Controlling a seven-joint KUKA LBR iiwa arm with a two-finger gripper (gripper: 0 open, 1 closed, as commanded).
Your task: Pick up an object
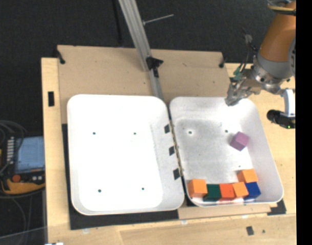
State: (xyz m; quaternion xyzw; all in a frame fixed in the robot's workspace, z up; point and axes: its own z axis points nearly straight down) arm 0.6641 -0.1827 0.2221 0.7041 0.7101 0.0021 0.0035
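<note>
Your gripper [233, 99] hangs over the right white bin's [196, 117] far rim, finger state indiscernible, well apart from the small purple cube [239, 141].

I work in a robotics lab, not a home or a shop. My tabletop [120, 70] is bare pale board with two shallow white bins [120, 152] fixed side by side on it, over dark floor. A metal pole [138, 29] slants up from the tabletop's far edge. Off its left edge lie loose cables [2, 152] and a blue box of electronics [29, 154].
</note>
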